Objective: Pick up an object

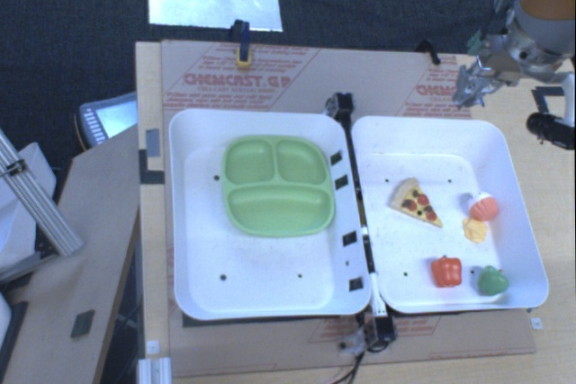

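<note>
claw (470,94) above tabletop's far right corner, beyond the right white bin (513,159), grip state can't tell | plastic pizza slice (416,202) mid-bin | green divided plate (276,185) in left bin (193,193)

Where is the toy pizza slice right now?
The pizza slice lies flat in the right-hand white bin, near its middle. Its nearest neighbours are the small orange and yellow toys to its right, and the green plate sits in the other bin.
</note>
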Tool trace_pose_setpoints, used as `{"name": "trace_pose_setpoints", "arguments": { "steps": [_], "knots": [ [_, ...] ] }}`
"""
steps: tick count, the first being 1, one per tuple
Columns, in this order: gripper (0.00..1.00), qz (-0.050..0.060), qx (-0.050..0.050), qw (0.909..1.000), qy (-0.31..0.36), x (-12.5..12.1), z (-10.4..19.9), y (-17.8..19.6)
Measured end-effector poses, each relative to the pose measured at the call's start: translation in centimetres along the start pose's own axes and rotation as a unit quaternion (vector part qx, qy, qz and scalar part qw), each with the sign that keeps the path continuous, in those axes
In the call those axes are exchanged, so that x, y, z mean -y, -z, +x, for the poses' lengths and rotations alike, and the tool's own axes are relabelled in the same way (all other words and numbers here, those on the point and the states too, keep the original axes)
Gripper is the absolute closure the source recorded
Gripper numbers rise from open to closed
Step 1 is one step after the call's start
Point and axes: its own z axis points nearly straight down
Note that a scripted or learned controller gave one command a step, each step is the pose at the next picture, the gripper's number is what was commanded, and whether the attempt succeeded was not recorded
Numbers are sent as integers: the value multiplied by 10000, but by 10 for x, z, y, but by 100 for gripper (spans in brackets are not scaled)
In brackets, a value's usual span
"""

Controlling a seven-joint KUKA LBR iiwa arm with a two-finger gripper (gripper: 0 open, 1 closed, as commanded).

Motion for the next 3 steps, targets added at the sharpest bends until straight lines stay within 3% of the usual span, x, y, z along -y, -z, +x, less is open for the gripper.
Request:
{"name": "trace_pose_setpoints", "arguments": {
  "steps": [3],
  "knots": [
    [100, 31, -15, 10000, 13, 21, 141, -28]
  ]
}}
